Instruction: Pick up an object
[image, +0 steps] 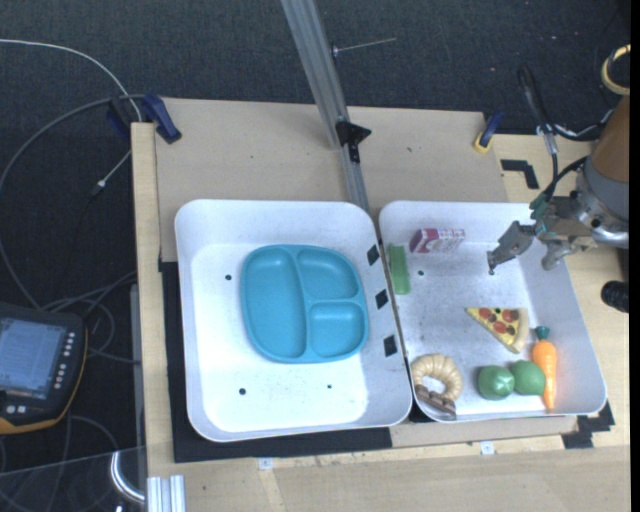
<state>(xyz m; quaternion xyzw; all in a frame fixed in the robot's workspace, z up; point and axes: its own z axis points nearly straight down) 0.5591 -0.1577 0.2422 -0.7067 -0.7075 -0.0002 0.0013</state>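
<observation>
My gripper (524, 253) hangs open over the upper right part of the right bin (440, 290), with nothing between its fingers. Below it lies a pizza slice (499, 324). A small pink and white carton (438, 239) lies left of the gripper near the bin's far wall. An orange carrot (545, 370), two green round fruits (510, 381) and a tan pastry (437, 379) sit along the bin's near edge. A green strip (399, 269) lies against the bin's left wall.
The left bin (210, 330) holds a blue divided plate (303, 302). A grey metal post (322, 70) slants up from between the bins. Blue clamps (160, 118) grip the bench's far corners. A tablet (35, 362) sits off the bench at left.
</observation>
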